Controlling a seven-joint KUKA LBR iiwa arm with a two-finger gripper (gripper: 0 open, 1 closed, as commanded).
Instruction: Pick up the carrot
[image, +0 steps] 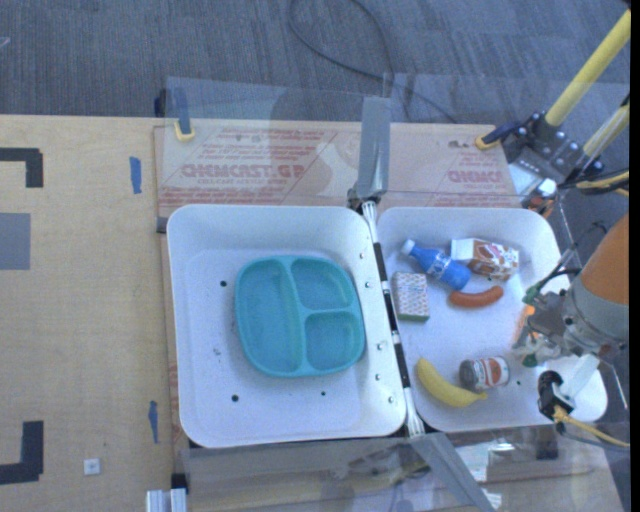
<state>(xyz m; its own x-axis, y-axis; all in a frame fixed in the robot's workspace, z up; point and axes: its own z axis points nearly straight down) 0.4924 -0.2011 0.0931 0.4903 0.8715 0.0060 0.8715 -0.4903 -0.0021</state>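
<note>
The single fixed camera sits above the bench (80, 300) and looks down at a slant, far enough back to take in both white bins (190, 240) side by side, with the arm (600, 290) entering from the right edge.

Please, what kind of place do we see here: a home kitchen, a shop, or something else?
Most likely a robot test bench in a lab, not a kitchen. Two white bins, left and right, sit on a taped wooden bench; the right one holds toy food such as a banana, and a robot arm reaches in.
</note>
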